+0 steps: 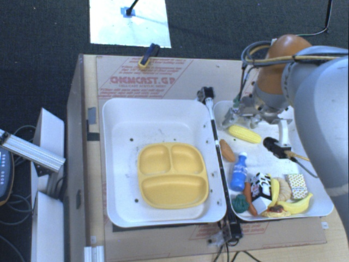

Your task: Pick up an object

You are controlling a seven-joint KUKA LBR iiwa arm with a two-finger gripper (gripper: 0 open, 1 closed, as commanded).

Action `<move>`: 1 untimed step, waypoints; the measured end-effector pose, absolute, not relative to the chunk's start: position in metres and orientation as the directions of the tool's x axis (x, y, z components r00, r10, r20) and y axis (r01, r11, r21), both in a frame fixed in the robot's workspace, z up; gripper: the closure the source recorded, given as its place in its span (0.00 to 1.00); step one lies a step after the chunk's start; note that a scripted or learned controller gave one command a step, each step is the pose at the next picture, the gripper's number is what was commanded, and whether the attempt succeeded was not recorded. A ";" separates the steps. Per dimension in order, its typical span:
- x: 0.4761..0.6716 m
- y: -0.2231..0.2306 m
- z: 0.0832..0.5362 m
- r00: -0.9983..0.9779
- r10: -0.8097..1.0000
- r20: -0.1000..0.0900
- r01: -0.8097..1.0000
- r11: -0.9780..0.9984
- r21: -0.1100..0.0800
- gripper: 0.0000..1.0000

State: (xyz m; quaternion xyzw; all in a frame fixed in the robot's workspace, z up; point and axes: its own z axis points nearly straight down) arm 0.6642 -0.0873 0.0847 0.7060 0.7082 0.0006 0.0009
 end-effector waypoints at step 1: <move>0.665 -0.087 0.096 -0.009 1.000 -0.002 1.000 0.009 0.004 1.00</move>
